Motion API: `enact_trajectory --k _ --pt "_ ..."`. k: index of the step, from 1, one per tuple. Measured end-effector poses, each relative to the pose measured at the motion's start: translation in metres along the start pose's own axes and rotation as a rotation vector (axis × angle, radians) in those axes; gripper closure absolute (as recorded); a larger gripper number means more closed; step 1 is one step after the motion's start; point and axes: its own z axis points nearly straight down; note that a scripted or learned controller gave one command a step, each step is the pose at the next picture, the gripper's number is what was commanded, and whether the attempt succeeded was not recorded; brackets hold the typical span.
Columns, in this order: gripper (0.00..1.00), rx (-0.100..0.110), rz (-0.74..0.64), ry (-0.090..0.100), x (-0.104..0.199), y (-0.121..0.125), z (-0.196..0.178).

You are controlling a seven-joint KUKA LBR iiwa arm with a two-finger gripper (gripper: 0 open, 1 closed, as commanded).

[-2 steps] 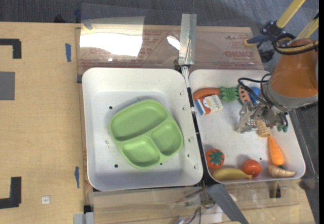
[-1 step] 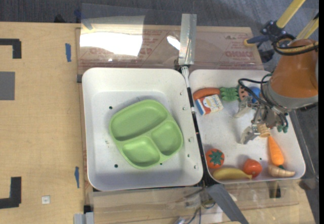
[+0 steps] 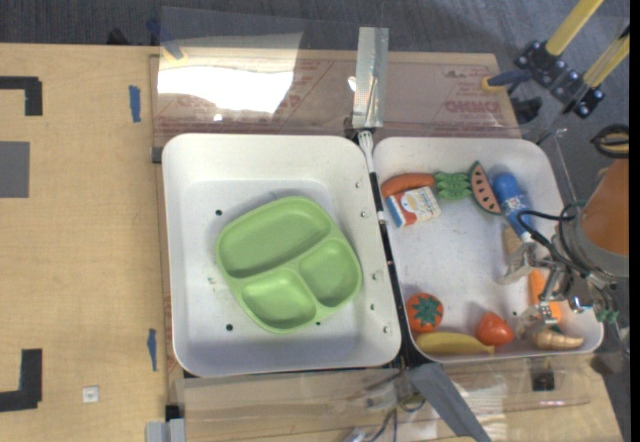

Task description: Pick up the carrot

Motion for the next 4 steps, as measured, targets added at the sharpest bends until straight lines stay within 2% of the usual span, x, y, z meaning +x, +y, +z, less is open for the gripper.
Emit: enact_trajectory --k 1,2,3,4 --pt "1.0 0.003 -0.003 -0.016 -0.006 0.001 -0.013" --pt "1.0 -0.004 0.18 -0.006 -0.12 0.045 0.0" --pt "0.0 -0.003 0.181 -0.002 -0.118 0.044 0.002" --pt "0.0 -0.001 0.006 -0.002 -0.051 -0.001 0.001"
